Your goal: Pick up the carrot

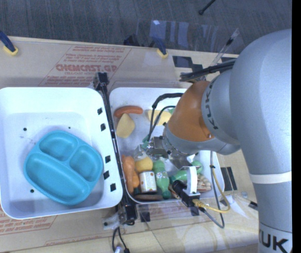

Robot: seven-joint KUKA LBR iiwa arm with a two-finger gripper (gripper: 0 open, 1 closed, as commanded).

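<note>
You look down at a slant on a table (pixel 45 67) covered in brown printed cardboard, carrying two shallow white bins side by side. The left bin (pixel 6 109) holds a light blue divided plate (pixel 61 165) with three compartments, lying flat toward the bin's near side. The right bin (pixel 140 96) is crowded with play food. The carrot (pixel 130 174), orange and stubby, lies along the right bin's left wall near the front, running roughly front to back. Just beside it on its right sit a small yellow lemon-like piece (pixel 144 165) and a small can with a pale label (pixel 148 182), and a green item (pixel 161 174) lies just right of those. A dark brown piece (pixel 146 196) lies along the front wall below the can. Farther back in the bin, a red-orange sausage (pixel 128 110) lies near the rear wall, with a pale yellow wedge (pixel 124 125) just in front of it. The grey arm (pixel 261 120) with its orange band (pixel 190 120) reaches in from the right and covers much of the right bin. Its gripper (pixel 153 147) hangs low over the middle of the bin, behind and to the right of the carrot, near the lemon-like piece. You cannot tell from this view whether the jaws are spread or pressed together, and nothing is visibly held between them.
</note>
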